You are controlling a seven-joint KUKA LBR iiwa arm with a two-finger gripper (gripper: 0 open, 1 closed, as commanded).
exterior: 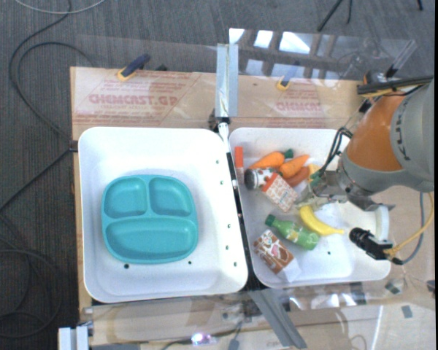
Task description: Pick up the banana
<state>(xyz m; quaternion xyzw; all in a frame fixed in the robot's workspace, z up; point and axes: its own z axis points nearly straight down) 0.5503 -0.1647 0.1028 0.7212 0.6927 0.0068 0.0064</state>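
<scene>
We see the banana [320, 221] lying loose in the right bin [365, 268], just beside the green bottle [293, 232], with the gripper [328, 188] low just above it, its grip state impossible to tell, so we judge the pick not yet done.

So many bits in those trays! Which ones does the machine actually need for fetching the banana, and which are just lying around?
Belongs to the job:
banana, in the right bin
gripper, just above it

Just lying about:
green bottle
two carrots
small cartons
teal divided plate in the left bin
</scene>
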